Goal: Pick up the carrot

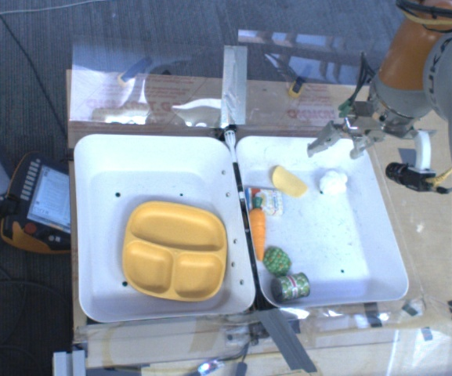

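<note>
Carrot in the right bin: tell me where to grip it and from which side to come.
Grip the carrot across its thick middle, coming straight down from above. It lies flat with its long axis along the bin's left wall, a packet at its top end and a green item at its lower end, so the end effector likely has little room there.
</note>
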Available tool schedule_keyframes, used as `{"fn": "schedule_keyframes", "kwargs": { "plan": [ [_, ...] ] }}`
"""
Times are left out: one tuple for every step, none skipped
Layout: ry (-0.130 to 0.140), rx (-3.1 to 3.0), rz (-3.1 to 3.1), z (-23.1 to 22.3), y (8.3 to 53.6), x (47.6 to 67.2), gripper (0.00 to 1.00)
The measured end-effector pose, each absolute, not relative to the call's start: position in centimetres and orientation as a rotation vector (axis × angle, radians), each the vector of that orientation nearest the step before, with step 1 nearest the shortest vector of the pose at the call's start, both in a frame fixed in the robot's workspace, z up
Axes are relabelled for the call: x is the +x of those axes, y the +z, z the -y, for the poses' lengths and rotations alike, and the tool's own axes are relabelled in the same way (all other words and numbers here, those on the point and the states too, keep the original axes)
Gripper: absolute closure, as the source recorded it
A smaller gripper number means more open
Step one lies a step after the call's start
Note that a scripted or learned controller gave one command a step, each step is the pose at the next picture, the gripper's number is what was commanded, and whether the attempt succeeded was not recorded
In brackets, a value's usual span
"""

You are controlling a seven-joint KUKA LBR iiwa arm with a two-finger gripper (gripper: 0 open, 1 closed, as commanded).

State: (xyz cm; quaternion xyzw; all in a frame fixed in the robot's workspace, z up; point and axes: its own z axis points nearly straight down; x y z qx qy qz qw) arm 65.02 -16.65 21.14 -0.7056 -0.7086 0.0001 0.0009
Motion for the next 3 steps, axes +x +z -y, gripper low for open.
{"fn": "schedule_keyframes", "kwargs": {
  "plan": [
    [-0.006,-1.978,2.451,12.4,10.8,63.0,0.0],
    [-0.012,-1.976,2.448,12.2,11.8,63.0,1.0],
    [-0.002,-1.727,2.626,8.9,25.2,61.4,1.0]
  ]
}}
